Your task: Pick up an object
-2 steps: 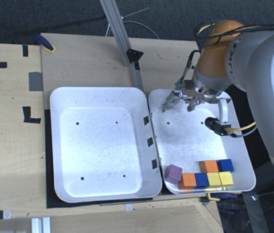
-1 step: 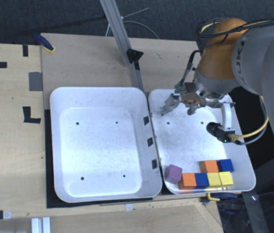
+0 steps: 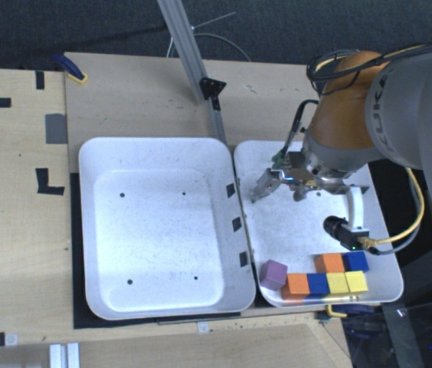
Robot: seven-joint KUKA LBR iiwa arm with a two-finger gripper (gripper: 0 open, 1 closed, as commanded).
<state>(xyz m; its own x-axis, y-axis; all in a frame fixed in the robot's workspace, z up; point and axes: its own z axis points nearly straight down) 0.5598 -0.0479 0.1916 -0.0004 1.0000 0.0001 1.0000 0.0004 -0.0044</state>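
From the fixed camera view above the bench, my gripper [image 3: 277, 184] hangs over the upper part of the right bin [image 3: 300, 228], the orange band of my wrist above it and my grey arm reaching in from the right. Whether the gripper is parted or closed I cannot tell at this angle, and I see nothing held in it. Everything I might pick lies the same way from me: down toward the near rim of this same bin, well apart from the gripper. There a cluster of small blocks sits packed in two short rows: an orange block [image 3: 298, 284], a blue block [image 3: 318, 284] and two yellow blocks [image 3: 347, 283] along the front, with a second orange block [image 3: 329, 264] and a second blue block [image 3: 356, 261] behind them. The purple block [image 3: 274, 273] sits a little to their left, tilted, near the wall shared with the left bin [image 3: 155, 228], which lies on my far side from the arm's base. I judge the purple block the best candidate, since it stands slightly free of the rest and lies almost straight below the gripper in the view, so the coming move is a travel toward the near rim, then a descent. The packed blocks touch one another and would leave little room beside any one of them. A black cable fitting [image 3: 338, 231] hangs between me and the cluster.
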